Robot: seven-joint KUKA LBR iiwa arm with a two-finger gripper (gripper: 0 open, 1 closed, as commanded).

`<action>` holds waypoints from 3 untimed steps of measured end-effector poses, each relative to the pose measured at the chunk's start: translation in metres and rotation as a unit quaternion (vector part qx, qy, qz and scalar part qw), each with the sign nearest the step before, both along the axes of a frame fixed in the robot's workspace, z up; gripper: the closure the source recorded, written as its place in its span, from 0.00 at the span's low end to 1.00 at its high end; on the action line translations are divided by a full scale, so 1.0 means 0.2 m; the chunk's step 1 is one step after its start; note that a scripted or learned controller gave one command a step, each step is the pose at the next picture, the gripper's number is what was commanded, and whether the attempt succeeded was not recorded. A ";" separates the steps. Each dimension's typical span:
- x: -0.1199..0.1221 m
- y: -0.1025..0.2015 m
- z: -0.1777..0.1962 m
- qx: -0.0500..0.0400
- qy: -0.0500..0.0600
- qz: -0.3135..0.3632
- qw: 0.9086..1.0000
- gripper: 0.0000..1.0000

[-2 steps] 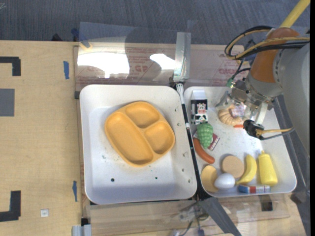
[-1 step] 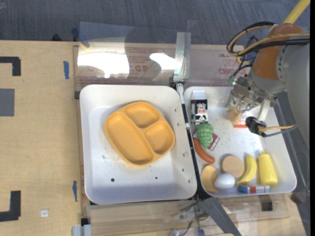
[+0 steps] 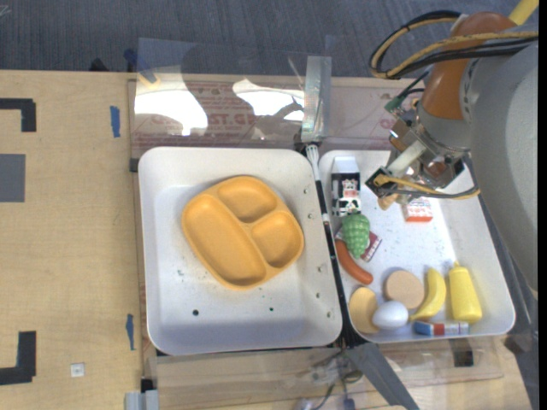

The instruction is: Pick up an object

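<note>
Crowded bin, uncertain grip

The gripper (image 3: 395, 188) hangs over the back of the right bin (image 3: 491, 254), near a small red-and-white card (image 3: 418, 212); whether its fingers are open, or have anything between them, cannot be told. Candidate objects lie along the left wall and front: a milk carton (image 3: 346, 190), green vegetable (image 3: 355, 229), hot dog (image 3: 355, 265), banana (image 3: 435, 293), mustard bottle (image 3: 464, 292), white egg (image 3: 391, 315). Risk: they sit touching, so a descent may nudge neighbours or clip the wall, and the flat card offers little to pinch
</note>
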State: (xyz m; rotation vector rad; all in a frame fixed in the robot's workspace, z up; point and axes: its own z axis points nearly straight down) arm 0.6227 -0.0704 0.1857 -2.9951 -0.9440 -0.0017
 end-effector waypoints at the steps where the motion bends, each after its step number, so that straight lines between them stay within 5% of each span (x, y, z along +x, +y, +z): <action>1: 0.00 0.00 0.05 0.000 0.001 0.001 1.000 1.00; 2: -0.30 -0.19 0.12 0.000 0.002 -0.061 0.998 1.00; 3: -0.70 -0.15 0.02 0.000 0.004 -0.174 0.985 1.00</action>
